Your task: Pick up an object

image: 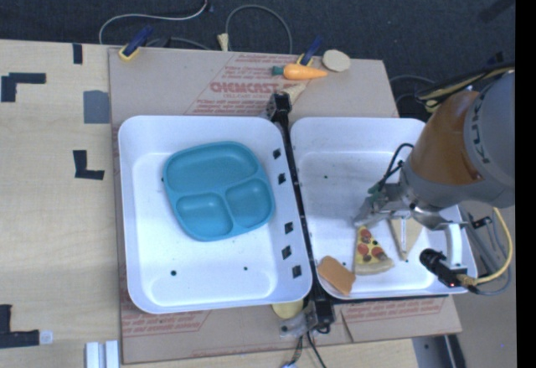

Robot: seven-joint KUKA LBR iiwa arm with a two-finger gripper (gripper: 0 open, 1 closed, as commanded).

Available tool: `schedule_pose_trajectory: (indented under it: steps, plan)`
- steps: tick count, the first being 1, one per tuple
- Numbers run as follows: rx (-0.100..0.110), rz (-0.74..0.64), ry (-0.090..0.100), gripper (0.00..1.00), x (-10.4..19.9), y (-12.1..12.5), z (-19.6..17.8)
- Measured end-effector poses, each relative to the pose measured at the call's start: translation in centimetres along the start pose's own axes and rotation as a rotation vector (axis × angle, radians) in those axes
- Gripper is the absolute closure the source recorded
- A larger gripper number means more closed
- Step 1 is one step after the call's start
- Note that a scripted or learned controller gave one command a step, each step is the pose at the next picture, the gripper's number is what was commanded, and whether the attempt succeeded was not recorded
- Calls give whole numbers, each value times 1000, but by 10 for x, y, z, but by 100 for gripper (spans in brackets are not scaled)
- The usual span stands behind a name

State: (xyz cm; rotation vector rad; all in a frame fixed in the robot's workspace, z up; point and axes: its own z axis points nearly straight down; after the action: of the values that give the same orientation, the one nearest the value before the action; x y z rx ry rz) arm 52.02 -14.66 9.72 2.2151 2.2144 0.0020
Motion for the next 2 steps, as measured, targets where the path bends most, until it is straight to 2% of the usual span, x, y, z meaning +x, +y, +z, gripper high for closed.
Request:
schedule_pose_trajectory:
  steps: [1,2]
  plan:
    - [1,-12,10,100,104,-2,-93]
    - [9,-2,6,0,97,-4,-87]
